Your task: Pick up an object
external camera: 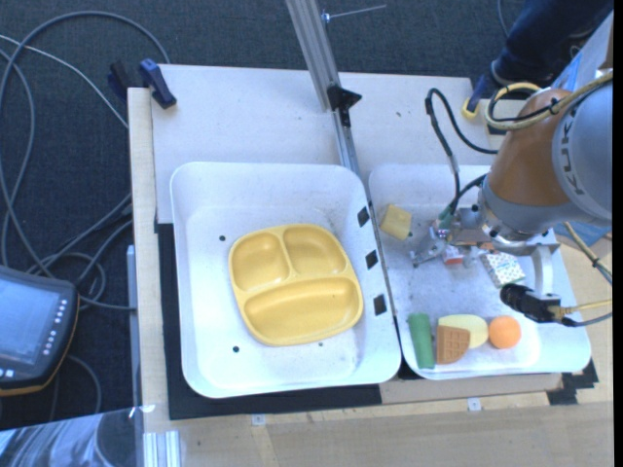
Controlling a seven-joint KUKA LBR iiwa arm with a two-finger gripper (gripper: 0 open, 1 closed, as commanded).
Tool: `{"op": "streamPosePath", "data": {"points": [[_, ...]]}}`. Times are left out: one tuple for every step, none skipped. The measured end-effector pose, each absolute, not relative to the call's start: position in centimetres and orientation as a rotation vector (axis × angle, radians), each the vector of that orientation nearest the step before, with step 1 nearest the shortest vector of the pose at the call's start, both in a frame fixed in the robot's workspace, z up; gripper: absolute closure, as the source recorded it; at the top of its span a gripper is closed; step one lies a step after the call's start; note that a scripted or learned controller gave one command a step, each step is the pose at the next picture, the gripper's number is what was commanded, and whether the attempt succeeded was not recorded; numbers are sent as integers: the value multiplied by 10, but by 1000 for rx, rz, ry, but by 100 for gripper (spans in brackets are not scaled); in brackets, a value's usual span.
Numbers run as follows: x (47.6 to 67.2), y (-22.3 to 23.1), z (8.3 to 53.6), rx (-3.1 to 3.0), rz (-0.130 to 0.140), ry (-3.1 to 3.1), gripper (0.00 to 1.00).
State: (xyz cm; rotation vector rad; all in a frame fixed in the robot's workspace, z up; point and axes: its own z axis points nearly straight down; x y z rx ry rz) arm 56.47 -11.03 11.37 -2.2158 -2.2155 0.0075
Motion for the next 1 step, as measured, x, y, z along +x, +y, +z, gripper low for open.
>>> {"op": "streamPosePath", "data": {"points": [[568,-110,129,-2221,-3,-2222,100]]}}
